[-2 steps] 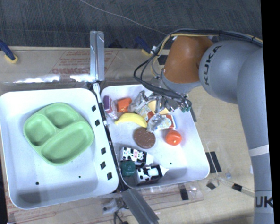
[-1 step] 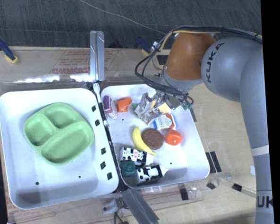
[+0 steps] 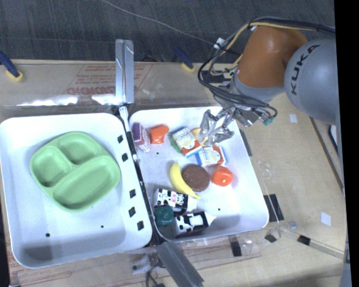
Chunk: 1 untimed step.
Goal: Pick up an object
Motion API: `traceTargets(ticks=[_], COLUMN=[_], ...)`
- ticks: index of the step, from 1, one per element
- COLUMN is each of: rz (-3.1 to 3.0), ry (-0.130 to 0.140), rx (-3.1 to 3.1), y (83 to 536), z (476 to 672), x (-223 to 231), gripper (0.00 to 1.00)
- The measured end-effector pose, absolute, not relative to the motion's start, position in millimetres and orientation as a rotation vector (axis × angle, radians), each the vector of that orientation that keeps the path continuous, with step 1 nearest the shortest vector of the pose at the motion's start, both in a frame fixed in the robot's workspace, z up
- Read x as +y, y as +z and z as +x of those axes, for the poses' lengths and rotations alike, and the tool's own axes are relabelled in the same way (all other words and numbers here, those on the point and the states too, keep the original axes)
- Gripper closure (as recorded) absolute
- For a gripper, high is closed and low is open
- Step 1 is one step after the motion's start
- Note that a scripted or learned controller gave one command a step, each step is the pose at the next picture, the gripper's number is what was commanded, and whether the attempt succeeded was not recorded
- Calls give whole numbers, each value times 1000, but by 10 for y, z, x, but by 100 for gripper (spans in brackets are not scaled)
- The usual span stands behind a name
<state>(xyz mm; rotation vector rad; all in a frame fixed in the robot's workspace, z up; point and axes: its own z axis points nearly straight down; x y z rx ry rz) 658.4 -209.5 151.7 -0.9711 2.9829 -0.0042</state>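
The two-finger metal gripper [image 3: 213, 132] is hanging over the right white plastic bin [image 3: 247, 211], and its fingers [image 3: 206, 131] are standing a little apart, holding nothing. A small blue and white carton [image 3: 208, 157] is lying just below them, beside a red tomato toy [image 3: 221, 177]. I think it should be coming straight down, centred, then closing slowly.

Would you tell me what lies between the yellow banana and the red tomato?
In the camera view, a round brown cookie lies between the yellow banana and the red tomato.
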Motion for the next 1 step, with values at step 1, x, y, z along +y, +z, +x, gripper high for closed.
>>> traceTargets(ticks=[1], rz=[-971], ry=[-2], rx=[2984], y=[1509], z=[6581], x=[-2094], gripper=[0])
